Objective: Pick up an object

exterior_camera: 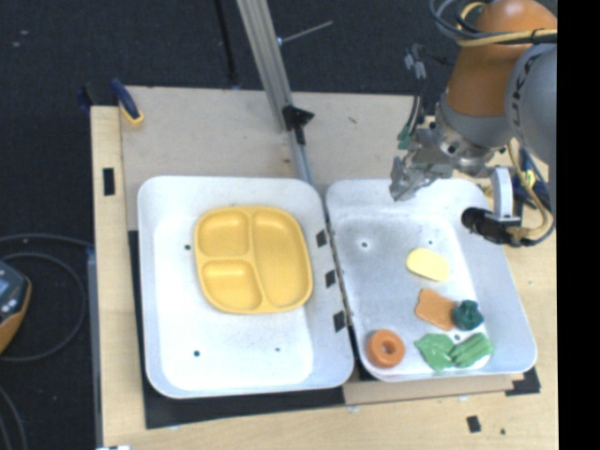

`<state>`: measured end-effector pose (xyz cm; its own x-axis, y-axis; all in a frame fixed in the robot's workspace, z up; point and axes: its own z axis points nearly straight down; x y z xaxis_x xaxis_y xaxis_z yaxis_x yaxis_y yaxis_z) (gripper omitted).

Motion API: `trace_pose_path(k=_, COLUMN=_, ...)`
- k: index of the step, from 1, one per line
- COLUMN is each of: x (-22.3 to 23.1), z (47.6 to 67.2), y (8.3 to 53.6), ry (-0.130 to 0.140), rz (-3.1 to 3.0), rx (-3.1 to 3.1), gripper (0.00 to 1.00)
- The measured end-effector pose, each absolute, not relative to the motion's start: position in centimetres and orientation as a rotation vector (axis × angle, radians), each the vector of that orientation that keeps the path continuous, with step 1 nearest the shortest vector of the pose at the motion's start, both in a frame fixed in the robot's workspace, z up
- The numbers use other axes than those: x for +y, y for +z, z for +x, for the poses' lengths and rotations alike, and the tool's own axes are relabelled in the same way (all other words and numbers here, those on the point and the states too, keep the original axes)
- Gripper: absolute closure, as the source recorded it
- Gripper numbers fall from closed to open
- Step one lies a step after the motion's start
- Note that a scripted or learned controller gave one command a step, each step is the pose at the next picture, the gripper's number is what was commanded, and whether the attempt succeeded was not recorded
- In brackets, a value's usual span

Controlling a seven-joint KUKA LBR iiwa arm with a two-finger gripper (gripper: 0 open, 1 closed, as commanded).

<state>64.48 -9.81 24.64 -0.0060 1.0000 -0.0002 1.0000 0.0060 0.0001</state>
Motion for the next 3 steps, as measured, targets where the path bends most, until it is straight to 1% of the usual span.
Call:
trace_pose_path(k=2, x=0.8, z=65.2, y=26.2, ry=0.003, rz=2.212, rx=2.23, gripper=1.0)
trace_pose_path(k=3, x=5.8, z=65.6, y=24.6, ry=-0.001, rz=2.215, rx=2.229, gripper=1.0)
